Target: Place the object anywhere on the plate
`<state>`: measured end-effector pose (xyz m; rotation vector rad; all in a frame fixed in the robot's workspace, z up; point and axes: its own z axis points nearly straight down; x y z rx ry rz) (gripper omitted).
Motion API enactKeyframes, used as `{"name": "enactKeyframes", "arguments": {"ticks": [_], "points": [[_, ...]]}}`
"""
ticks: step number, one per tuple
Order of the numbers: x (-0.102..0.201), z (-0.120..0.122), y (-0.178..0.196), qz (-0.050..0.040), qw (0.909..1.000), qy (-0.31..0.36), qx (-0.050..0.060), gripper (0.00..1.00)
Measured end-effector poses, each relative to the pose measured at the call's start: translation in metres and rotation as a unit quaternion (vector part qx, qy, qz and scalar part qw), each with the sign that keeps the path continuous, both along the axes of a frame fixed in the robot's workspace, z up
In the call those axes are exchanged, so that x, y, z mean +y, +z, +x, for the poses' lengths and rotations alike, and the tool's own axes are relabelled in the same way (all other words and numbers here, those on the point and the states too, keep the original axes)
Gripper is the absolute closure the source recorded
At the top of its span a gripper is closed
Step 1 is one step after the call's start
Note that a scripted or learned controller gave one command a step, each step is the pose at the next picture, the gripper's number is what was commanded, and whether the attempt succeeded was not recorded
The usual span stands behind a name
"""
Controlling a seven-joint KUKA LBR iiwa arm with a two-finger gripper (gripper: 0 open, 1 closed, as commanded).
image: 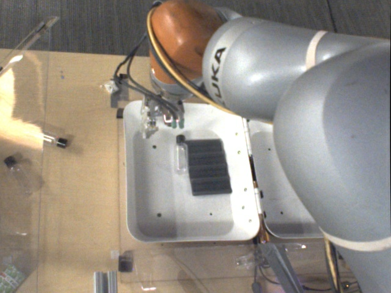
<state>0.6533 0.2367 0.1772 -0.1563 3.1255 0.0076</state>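
Much of the right side is covered by the arm [293, 96], so the right bin [275, 218] shows as little more than its left strip and front corner; what lies further in it cannot be seen. The orange band [180, 32] sits above the wrist, with dark cables looping round its left side. The gripper [160, 122] hangs over the far left corner of the left bin [146, 218]; its fingers are small and blurred against the white floor, and I cannot tell whether they are spread or closed, nor whether anything is between them. The plate [209, 166], a dark ribbed rectangle, lies flat near the middle of the left bin, tilted slightly off the bin's edges. Touching or just beside its left edge lies a clear tube with a dark cap [181, 152], lengthwise along the plate and resting on the bin floor, not on the plate. The tube is hard to make out because it is see-through. The bins stand on a light wooden bench [73, 188]; on it, left of the bins, lies a small black-tipped stick [55, 141] in a bright glare patch. Dark grey carpet [91, 5] runs along the far side.
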Motion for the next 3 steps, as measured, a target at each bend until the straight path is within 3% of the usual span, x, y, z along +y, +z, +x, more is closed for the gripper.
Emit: {"name": "enactKeyframes", "arguments": {"ticks": [1,2,3], "points": [[-0.001,0.017,-0.05,-0.0021,0.976,0.218,0.001,1.0],[-0.001,0.017,-0.078,-0.0032,0.9318,0.363,0.0,1.0],[-0.017,-0.005,-0.06,-0.0052,0.8151,0.579,-0.002,1.0]]}}
